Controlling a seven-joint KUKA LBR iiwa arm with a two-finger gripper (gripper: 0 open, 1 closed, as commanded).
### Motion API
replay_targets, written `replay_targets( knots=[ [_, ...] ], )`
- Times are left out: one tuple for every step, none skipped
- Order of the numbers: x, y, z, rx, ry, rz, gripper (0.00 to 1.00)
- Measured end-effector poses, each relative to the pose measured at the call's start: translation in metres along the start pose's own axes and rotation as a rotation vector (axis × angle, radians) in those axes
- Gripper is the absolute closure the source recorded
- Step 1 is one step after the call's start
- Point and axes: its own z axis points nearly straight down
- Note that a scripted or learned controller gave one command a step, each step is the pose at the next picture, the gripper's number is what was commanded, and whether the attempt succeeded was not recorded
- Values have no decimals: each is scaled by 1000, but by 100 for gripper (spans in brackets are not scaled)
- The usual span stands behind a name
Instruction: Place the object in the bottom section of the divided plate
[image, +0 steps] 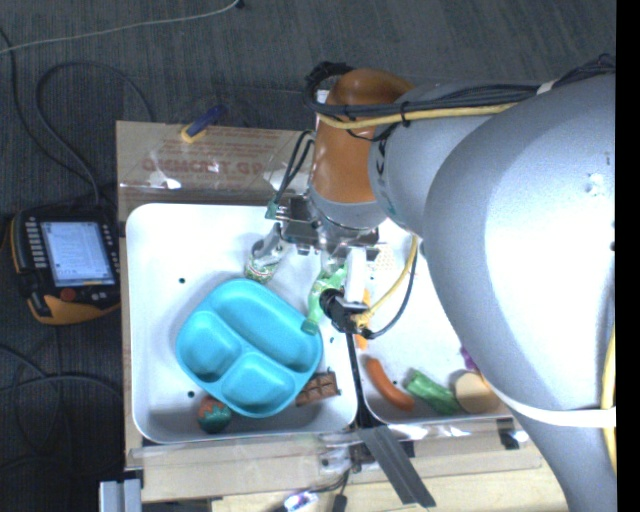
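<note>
Jaws (268, 258) hang just above the blue divided plate (250, 345); whether they clasp anything I cannot tell. A green object (325, 297) sits just right of them. Best approach: confirm the grip, then lower over the plate's bottom section.

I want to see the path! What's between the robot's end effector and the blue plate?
In the camera view, bare white bin floor separates the end effector from the blue divided plate just below it.
</note>
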Motion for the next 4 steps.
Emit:
replay_targets(
  knots=[
    [1,-1,-7,5,-2,-2,100],
    [1,-1,-7,5,-2,-2,0],
    [1,-2,-14,11,-4,-4,100],
    [48,22,-33,-3,-3,-126,100]
  ],
)
